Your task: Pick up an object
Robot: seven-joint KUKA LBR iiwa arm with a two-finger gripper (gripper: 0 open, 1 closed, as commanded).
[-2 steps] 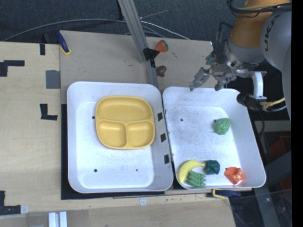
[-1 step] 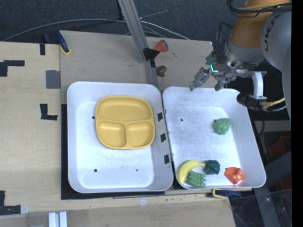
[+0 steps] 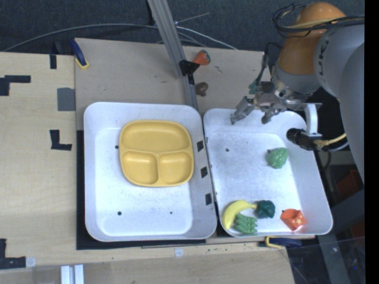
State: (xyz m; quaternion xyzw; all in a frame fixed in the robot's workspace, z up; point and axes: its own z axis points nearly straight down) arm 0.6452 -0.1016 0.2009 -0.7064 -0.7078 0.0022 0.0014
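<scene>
My pick could be any of the small toys in the right bin [image 3: 308, 176]. The nearest is a pale green lump [image 3: 277, 157], lying alone on the bin floor at about five o'clock from my pincer [image 3: 253, 115] and well apart from it. The others crowd the bin's six o'clock edge: a yellow banana [image 3: 234, 210] curving round a bright green knobbly piece [image 3: 245, 223] that touches it, a dark teal piece [image 3: 265, 209] just beside the banana's tip, and an orange-red piece [image 3: 292, 219] off at the bin's five o'clock corner.

My pincer hangs over the bin's twelve o'clock rim with its two fingers [image 3: 238, 114] spread apart and nothing between them. My grey arm [image 3: 346, 52] and its orange band [image 3: 305, 34] run off toward two o'clock.

At nine o'clock from all this sits the left bin [image 3: 95, 218], touching the right one along its side. A yellow divided plate [image 3: 157, 152] with three compartments lies flat in its upper half. Both bins rest on the wooden bench [image 3: 35, 176], where a grey metal bar [image 3: 169, 28] slants in from twelve o'clock.
</scene>
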